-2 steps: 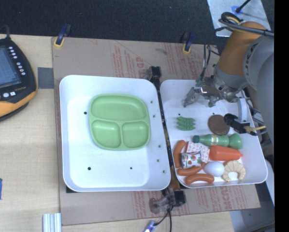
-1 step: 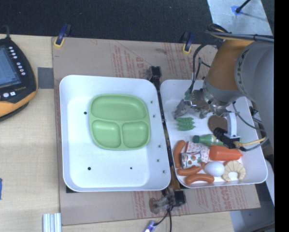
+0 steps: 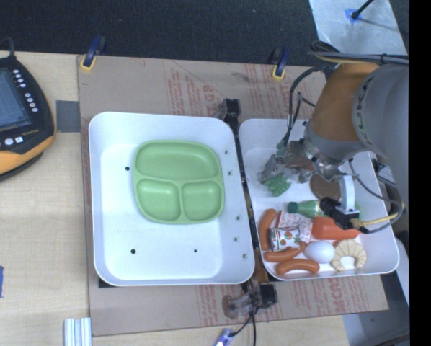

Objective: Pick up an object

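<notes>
Hovering over a leafy green toy vegetable [image 3: 277,186], end effector [image 3: 279,166]; its grip state is unclear.

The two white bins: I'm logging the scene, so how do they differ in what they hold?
The left bin holds one thing, a green divided plate lying flat. The right bin holds a crowded heap of toy food, among it an egg, a croissant and a sausage. The gripper reaches into the right bin, not the left. Both bins are shallow, white and rounded at the corners.
</notes>
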Motion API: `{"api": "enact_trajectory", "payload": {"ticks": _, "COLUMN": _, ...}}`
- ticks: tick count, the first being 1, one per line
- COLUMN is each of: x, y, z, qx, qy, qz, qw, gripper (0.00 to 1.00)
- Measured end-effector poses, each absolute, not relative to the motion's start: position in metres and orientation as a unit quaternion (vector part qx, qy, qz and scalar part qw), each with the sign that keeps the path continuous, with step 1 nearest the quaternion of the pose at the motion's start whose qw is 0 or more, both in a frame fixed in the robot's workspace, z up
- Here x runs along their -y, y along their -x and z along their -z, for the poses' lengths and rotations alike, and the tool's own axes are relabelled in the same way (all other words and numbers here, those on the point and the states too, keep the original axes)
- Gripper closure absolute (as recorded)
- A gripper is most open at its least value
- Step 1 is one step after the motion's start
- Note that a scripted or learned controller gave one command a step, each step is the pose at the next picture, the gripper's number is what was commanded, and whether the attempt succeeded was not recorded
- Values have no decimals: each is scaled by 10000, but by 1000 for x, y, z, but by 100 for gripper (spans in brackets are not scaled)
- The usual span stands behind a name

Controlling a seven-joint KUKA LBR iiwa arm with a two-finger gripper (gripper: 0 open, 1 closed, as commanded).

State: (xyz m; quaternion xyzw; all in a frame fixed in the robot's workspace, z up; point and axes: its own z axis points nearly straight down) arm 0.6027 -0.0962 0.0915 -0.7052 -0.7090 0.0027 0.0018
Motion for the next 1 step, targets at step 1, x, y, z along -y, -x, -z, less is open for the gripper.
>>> {"api": "enact_trajectory", "payload": {"ticks": 1, "x": 104, "y": -613, "z": -92, "qx": 7086, "qy": 7056, "qz": -16, "qw": 6, "gripper": 0}}
